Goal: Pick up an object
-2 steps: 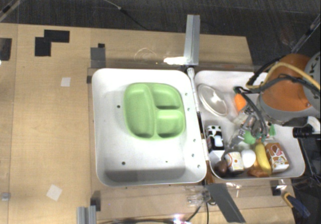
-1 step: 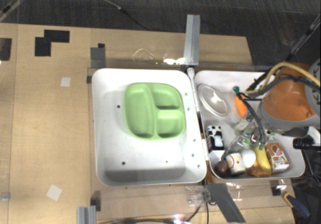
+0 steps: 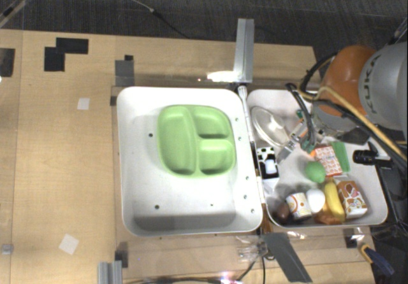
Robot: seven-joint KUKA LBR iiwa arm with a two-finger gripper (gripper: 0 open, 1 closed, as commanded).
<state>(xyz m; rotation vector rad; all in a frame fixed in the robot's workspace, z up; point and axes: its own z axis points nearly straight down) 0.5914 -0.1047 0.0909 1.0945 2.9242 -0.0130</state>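
The right bin (image 3: 288,178) holds a cluster of small objects. A shiny metal bowl (image 3: 270,125) lies at its far left, with a black and white box (image 3: 268,165) in front of it. A green lime (image 3: 315,171), a red and white packet (image 3: 327,158), a banana (image 3: 331,198), a brown carton (image 3: 353,200), a white egg (image 3: 315,199) and a small can (image 3: 296,204) crowd the near right. My gripper (image 3: 298,141) hangs low over the bin between the bowl and the packet, just above the lime. Nothing is visibly held.
The left bin (image 3: 139,171) holds a green divided plate (image 3: 194,139). A metal post (image 3: 244,50) stands behind the wall between the bins. The grey arm with its orange band (image 3: 347,66) and cables covers the right bin's far right corner.
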